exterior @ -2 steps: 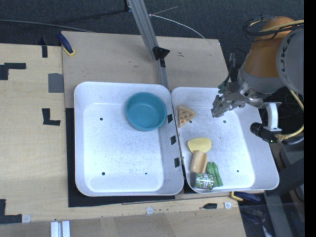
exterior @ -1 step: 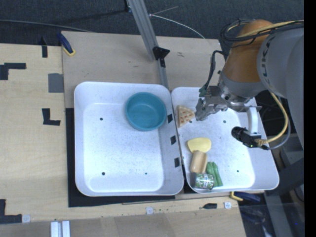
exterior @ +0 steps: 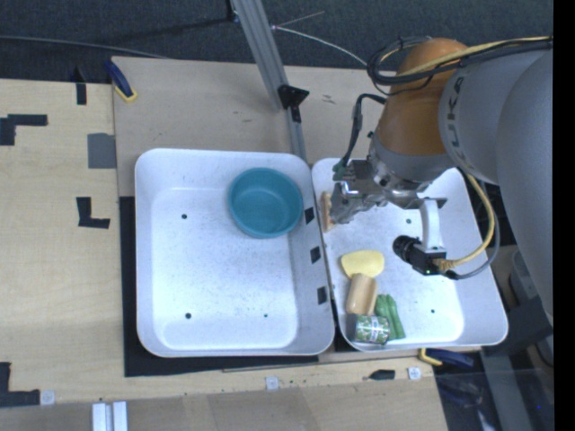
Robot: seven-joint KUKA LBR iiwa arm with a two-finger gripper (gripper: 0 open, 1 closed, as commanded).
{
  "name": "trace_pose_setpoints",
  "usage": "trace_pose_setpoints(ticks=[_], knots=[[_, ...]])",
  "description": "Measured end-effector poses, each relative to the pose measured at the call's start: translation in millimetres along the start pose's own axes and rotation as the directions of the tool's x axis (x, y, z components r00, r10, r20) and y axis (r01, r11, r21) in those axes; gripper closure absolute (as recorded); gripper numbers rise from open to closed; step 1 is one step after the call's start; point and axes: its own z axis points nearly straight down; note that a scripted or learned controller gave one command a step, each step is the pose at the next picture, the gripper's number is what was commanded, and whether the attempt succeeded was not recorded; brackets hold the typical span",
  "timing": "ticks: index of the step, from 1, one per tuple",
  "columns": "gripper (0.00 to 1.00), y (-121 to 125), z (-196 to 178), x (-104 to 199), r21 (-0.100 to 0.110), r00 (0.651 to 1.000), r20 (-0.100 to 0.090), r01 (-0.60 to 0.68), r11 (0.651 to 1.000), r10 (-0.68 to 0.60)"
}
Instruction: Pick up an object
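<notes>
Gripper [exterior: 346, 200]: far-left corner of right bin [exterior: 476, 330]; finger state cannot be told. Brush [exterior: 362, 281]: near of gripper, same bin, long axis running near-far, green piece [exterior: 390, 314] just beside. Bowl [exterior: 264, 201]: left bin [exterior: 171, 268].

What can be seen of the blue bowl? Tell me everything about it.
The blue bowl is round and teal blue, with a smooth, plastic-looking surface. It stands upright, mouth up, and nothing shows inside it. It sits in the left bin, at the far right corner, close to the wall shared with the right bin. Only the bin floor touches it; the gripper is over the other bin.
</notes>
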Motion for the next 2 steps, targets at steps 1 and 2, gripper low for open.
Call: trace_pose_setpoints(ticks=[1,2], knots=[[1.0,7.3,-16.3,54.8,-0.003,1.0,0.0,0.001,1.0,-0.001],[1.0,8.8,-10.0,108.1,-0.001,1.0,0.001,0.001,1.0,-0.001]])
